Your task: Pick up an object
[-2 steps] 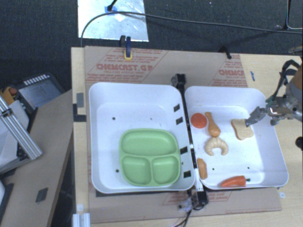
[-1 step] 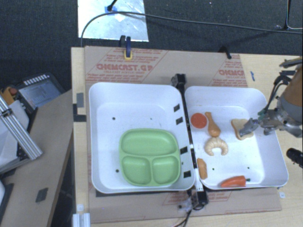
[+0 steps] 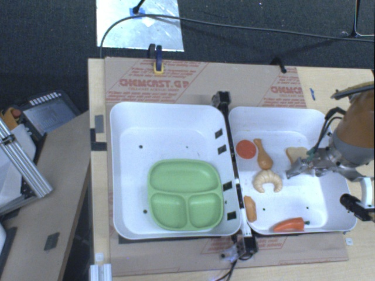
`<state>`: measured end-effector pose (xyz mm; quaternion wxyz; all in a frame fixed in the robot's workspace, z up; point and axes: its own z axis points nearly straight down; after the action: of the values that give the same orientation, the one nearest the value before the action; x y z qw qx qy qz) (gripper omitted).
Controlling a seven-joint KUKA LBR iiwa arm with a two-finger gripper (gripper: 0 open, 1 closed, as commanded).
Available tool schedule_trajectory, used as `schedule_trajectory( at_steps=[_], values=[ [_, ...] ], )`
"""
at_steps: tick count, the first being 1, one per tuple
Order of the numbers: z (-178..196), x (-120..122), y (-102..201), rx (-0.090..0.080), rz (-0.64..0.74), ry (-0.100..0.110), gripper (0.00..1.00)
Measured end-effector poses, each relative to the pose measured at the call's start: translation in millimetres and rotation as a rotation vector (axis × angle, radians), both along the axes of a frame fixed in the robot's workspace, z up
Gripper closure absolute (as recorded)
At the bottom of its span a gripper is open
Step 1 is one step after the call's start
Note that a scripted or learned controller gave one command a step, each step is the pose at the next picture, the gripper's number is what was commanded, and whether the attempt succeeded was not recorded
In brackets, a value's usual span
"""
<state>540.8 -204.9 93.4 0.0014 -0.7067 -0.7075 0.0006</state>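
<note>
Bins sit side by side on a brown cardboard sheet (image 3: 176,81) that covers the bench. The left bin (image 3: 132,151) holds a green plate (image 3: 184,193) with three parts, and the plate lies near the front. The right bin (image 3: 275,122) holds toy food. The grey and orange arm (image 3: 354,130) reaches in from the right, and its gripper (image 3: 296,170) is low over the middle of the right bin. I cannot tell if the pincer is open or closed. Just left of the gripper lies a croissant (image 3: 268,181). A chicken leg (image 3: 263,154) lies behind it, touching a red tomato slice (image 3: 246,149). A tan piece (image 3: 296,154) lies just behind the gripper. A carrot (image 3: 289,224) lies at the front edge, and a small orange sausage (image 3: 250,208) lies by the left wall.
</note>
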Motion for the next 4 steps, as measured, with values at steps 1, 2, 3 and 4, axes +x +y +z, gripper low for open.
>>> schedule_trajectory(
  at_steps=[1,2,3,4],
  values=[
    [14.3,1.8,-1.0,-0.003,0.0,-0.006,1.0],
    [78.9,3.0,0.7,-0.004,0.003,-0.011,1.0],
    [133.4,5.0,0.1,-0.004,0.003,-0.011,1.0],
    [123.5,6.5,56.8,0.0,0.008,-0.004,1.0]
  ],
)
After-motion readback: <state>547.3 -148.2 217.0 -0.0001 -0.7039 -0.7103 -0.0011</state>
